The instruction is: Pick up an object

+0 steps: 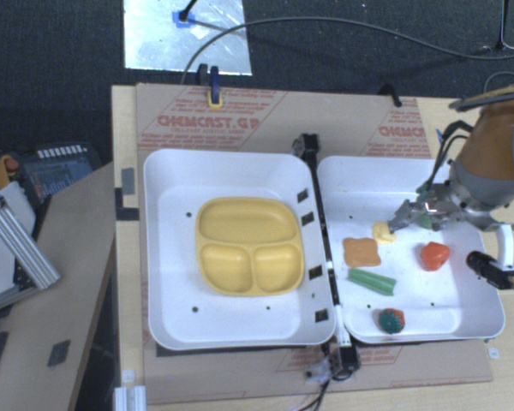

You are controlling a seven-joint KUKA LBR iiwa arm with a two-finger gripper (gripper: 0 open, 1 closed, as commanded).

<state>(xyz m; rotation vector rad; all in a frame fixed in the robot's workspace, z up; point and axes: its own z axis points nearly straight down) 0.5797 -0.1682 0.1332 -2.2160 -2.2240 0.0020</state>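
The right bin (463, 319) holds several small items. A pale yellow piece (383, 231) lies next to an orange flat piece (361, 252). Below them sit a green stick (371, 281) and a red and green strawberry-like item (391, 319), with a red tomato-like item (434, 255) to the right. My gripper (411, 215) reaches in from the right, low over the bin, its tip just up and right of the pale yellow piece. I see nothing held in it.
The left bin (158, 229) bears a yellow divided plate (248, 245) in its middle. A black divider (319, 229) with clips runs between the bins. A black part (490, 270) of the arm hangs over the right bin's right rim. Cables cross the dark floor behind the bench.
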